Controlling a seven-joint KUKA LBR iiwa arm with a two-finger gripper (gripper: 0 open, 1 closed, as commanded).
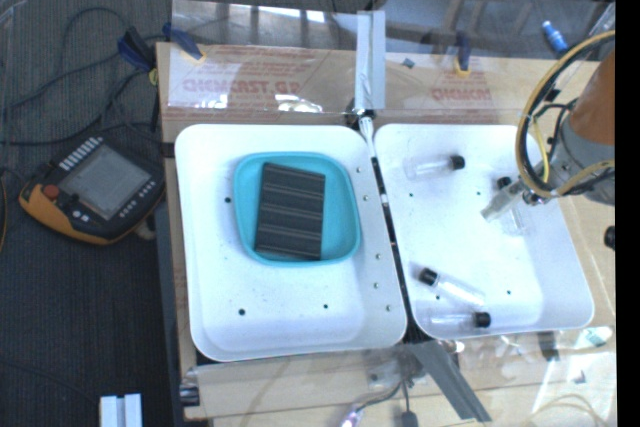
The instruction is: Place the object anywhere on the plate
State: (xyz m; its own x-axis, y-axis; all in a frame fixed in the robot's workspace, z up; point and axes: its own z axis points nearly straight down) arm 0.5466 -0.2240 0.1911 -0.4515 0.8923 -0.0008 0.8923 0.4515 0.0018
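Your arm (585, 130) reaches in from the right edge, its orange band showing above a loop of yellow and black cables, and its gripper (505, 200) hangs over the far-right part of the right bin (560, 300). The grey fingertips show as a small blurred shape against the white floor, and you cannot tell from here whether the jaws stand wide or narrow; nothing can be seen between them. The dark ribbed block (290, 210) lies well apart from the jaws, across the divider in the left bin (290, 330), flat on the blue plate (245, 210) and a little tilted, covering most of the plate's middle with blue rim showing on all sides. In the right bin you have three clear tubes with black caps: one (435, 163) near the far-left corner, just left of the gripper, one (445, 285) near the middle of the near side, and one (460, 320) against the near wall. On the floor left of the bench sits a handheld control pad (90, 190) with a grey screen and orange casing, its black cable curling toward the far side.
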